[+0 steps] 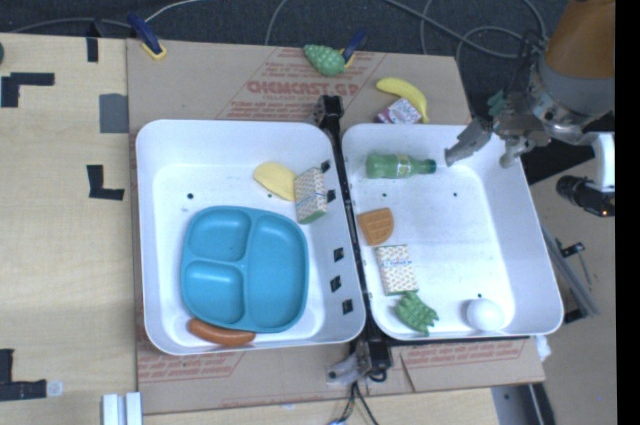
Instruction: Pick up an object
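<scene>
We see the tool at the upper right corner of the right bin, its two dark grey fingers spread fairly wide with nothing between them, hanging over the bin's rim beneath the arm's orange band.

Just to the tool's left, inside that bin, a green plastic bottle lies on its side along the top wall, its cap pointing toward the fingers but apart from them. Further down the smooth white floor we find a rounded orange-brown piece, then a small patterned box, a knobbly green toy and a white ball near the bottom wall.

Across the black divider, the left bin holds a glossy blue sectioned plate, with an orange sausage-shaped piece just beside its lower edge. Above the plate, a pale yellow wedge touches a second patterned box that stands tilted.

Outside the bins, on the brown cardboard covering the surface, a yellow banana rests beside a small wrapper, and a bumpy green object sits near the top edge.
</scene>
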`<state>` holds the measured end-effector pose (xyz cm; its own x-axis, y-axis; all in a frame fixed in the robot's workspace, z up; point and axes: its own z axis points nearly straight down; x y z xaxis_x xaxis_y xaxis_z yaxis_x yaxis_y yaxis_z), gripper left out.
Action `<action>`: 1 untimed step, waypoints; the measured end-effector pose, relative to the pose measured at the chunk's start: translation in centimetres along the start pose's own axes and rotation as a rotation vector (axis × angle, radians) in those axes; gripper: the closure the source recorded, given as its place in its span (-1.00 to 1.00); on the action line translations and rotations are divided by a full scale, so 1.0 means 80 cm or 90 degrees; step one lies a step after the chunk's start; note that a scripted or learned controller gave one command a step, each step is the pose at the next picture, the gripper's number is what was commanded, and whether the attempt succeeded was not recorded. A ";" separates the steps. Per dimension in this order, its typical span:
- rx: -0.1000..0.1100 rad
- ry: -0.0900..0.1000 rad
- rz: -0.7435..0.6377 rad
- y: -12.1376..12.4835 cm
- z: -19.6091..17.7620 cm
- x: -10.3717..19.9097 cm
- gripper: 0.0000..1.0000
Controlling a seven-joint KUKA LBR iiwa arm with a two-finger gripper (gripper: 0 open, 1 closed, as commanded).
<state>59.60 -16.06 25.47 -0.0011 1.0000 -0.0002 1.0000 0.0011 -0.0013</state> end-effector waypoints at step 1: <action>-0.002 0.001 -0.001 0.027 0.210 0.047 -1.00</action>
<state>61.71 -12.33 8.64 -0.0022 1.0000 0.0008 1.0000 0.0022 0.0024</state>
